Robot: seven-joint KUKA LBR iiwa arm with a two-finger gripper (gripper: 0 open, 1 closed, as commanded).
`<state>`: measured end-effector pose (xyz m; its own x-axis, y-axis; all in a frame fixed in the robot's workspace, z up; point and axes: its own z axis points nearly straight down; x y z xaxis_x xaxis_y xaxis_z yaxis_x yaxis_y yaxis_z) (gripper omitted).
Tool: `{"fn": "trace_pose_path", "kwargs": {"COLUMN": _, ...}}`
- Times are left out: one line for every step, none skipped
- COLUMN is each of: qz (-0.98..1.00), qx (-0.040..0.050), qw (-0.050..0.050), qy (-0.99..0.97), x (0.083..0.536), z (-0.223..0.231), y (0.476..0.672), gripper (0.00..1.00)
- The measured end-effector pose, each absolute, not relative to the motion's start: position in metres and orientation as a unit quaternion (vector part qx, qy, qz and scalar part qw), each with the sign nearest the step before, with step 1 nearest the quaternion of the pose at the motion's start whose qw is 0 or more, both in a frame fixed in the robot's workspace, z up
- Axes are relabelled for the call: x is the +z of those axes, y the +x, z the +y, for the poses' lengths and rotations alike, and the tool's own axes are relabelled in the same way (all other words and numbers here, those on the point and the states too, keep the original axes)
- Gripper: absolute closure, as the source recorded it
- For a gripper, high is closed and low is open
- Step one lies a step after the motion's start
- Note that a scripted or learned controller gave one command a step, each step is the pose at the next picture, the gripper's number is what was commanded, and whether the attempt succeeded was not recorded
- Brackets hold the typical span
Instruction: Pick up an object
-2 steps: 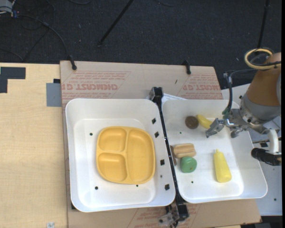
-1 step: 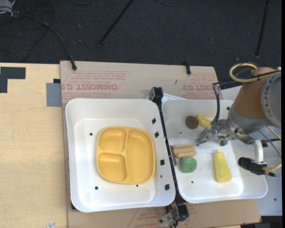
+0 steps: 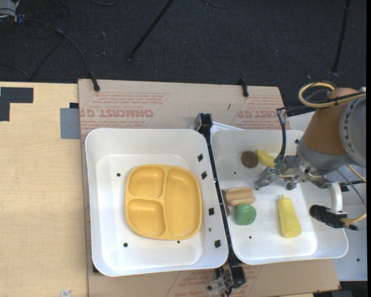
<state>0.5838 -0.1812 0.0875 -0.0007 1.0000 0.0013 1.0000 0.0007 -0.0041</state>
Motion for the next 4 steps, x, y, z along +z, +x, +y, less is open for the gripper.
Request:
{"fn": "trace_pose_path", "kwargs": {"qz": -0.707, "qx": 0.0012, "qw": 0.002, "qy": -0.707, "x": 0.098, "z": -0.182, "y": 0.584, "gripper": 1.0}}
{"fn": "trace_pose_path", "kwargs": {"qz": -0.708, "qx": -0.0004, "qw": 0.0, "qy": -0.706, "x": 0.144, "z": -0.174, "y": 0.581, "gripper": 1.0}}
{"fn": "trace_pose_path", "kwargs": {"qz": -0.708, "qx": -0.0003, "qw": -0.001, "qy": -0.706, "x": 0.188, "z": -0.176, "y": 0.576, "gripper": 1.0}}
{"fn": "trace_pose_path", "kwargs": {"qz": -0.708, "qx": -0.0008, "qw": -0.002, "qy": -0.706, "x": 0.241, "z": -0.177, "y": 0.577, "gripper": 1.0}}
